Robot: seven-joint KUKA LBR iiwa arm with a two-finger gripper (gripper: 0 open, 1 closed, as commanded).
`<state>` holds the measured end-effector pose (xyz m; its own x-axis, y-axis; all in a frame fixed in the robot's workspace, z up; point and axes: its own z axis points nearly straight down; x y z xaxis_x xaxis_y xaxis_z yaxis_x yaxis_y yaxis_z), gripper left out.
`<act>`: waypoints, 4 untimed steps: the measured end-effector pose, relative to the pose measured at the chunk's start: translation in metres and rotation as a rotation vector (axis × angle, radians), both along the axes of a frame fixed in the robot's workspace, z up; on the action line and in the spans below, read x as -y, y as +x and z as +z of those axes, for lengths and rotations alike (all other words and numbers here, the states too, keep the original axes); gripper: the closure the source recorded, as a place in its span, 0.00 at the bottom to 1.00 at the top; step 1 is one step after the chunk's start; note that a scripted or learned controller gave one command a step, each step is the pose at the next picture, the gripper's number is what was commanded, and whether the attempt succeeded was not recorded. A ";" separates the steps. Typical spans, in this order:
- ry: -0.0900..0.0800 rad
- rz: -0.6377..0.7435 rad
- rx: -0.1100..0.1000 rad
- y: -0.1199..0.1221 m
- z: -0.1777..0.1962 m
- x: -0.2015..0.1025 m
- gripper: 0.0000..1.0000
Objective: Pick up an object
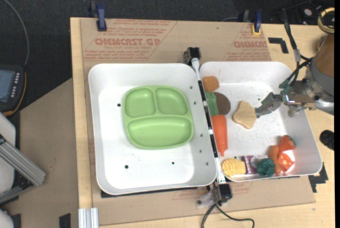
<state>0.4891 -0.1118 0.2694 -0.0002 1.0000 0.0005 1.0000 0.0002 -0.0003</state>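
Two bins sit side by side on the bench (133, 41), their inner walls touching along the middle. The left bin (106, 131) holds a divided plate (158, 117) lying near its centre, two small compartments toward the back and one long compartment toward the front. In the right bin (255, 75), a row runs along the left wall: a bread roll (211, 84) at the back, a cucumber (212, 102) and a round patty (221, 104) just in front of it, then a carrot (220, 133), then a corn cob (233, 167) at the front. A toast slice (245, 115) lies right of the patty, with the gripper (264, 108) just beside it on the right. A broccoli piece (265, 167) and a tomato piece (286, 157) lie in the front right corner.
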 end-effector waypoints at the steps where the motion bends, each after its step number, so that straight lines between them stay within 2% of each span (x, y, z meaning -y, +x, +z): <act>1: 0.001 0.004 -0.003 0.079 -0.096 -0.019 0.00; 2: -0.001 -0.004 -0.003 0.110 -0.191 0.036 0.00; 3: 0.000 0.007 0.011 0.112 -0.077 -0.031 0.00; 4: -0.002 0.002 0.005 0.180 -0.181 -0.019 0.00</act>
<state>0.6687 -0.0928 0.0885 -0.0021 1.0000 -0.0015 1.0000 0.0021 0.0046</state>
